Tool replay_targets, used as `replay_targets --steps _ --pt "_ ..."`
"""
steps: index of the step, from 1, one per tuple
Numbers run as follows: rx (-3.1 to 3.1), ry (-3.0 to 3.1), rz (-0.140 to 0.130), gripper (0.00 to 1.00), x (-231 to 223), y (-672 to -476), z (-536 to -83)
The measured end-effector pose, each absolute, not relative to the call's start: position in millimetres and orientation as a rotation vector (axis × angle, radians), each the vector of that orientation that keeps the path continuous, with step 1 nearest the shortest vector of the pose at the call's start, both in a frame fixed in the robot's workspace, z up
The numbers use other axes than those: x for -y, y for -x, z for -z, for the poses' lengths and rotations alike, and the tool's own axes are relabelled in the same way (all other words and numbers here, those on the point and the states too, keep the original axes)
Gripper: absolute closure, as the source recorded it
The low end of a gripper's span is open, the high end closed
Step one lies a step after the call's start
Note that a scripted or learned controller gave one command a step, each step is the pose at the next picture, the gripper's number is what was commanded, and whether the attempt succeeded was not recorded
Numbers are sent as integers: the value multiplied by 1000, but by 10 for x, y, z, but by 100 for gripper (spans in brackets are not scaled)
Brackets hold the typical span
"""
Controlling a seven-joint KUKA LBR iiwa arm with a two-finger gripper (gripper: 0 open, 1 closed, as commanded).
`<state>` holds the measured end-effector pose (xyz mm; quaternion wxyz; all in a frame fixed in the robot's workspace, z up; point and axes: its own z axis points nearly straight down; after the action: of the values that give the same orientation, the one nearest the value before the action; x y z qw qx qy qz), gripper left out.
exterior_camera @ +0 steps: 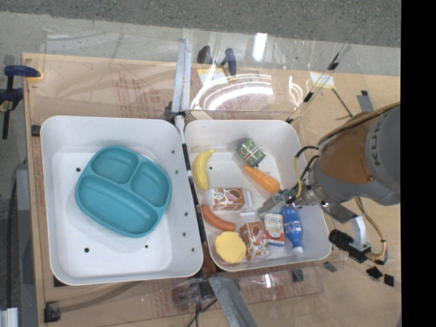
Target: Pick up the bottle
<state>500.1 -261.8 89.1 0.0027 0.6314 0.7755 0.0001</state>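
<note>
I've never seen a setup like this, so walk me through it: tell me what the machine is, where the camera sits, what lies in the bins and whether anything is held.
One camera looks down from above the bench at a slant. The grey and orange robot arm reaches in from the right; its gripper hangs low over the right bin, just above the blue bottle, which lies on the bin floor, not held. That bin also holds a banana, a carrot, a sausage, a yellow round piece and small cartons. The left bin holds a teal divided plate.
</note>
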Motion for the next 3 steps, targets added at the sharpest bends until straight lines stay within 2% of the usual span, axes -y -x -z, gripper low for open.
replay_targets --steps 1,2,3 --pt "-2430 -1977 2 100 2643 -5001 -999" --pt "-2430 -1977 2 0 2642 -5002 -999" --pt "-2449 -1969 3 0 2609 -4645 -869"
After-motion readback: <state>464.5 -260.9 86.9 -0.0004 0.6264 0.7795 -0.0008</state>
